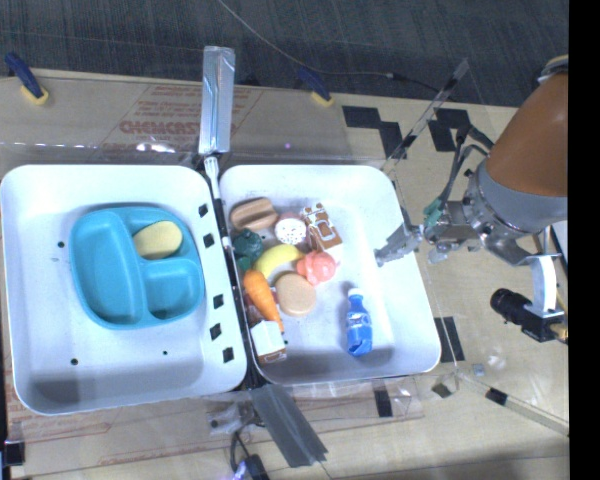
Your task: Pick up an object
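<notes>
The right bin holds several toy foods: a brown bun, a white round cookie, a yellow fruit, a pink piece, an orange carrot, a tan disc and a blue bottle. My gripper hangs over this bin's right rim, up and to the right of the blue bottle. It is apart from every object. The grey arm with its orange band reaches in from the right.
The left bin carries a blue divided tray with a yellow oval piece in its upper compartment. A small brown box lies near the divider. A silver taped post stands behind the bins.
</notes>
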Robot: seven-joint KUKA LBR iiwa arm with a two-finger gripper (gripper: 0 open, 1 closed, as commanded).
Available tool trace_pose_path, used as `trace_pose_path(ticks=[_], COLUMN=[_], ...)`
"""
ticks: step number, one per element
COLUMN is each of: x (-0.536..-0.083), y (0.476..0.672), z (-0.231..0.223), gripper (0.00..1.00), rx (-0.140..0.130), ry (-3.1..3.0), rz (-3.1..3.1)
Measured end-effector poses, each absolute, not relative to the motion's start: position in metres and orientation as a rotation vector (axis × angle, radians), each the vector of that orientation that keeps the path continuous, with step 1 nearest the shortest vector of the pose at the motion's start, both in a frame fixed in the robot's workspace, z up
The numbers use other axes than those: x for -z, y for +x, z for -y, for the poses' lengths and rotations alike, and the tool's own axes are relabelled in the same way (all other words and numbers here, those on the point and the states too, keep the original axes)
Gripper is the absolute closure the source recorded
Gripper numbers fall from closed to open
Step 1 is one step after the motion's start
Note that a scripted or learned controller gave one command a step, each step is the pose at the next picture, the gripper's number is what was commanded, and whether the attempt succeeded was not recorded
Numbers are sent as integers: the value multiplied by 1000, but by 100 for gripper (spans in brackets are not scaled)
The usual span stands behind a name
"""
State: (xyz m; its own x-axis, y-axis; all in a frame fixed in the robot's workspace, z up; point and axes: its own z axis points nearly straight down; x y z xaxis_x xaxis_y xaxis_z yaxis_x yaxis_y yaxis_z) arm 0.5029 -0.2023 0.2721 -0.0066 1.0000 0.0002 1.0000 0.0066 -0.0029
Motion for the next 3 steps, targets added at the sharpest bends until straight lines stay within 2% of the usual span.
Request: trace_pose_path(ticks=[1, 2, 3], x=[-137, -94, -103], y=[485, 478, 479], z=[189, 126, 125], gripper=[0, 0, 100], rx=[-8, -1, 0], ry=[-2173, -2142, -2134], rz=[2254, 2307, 2312])
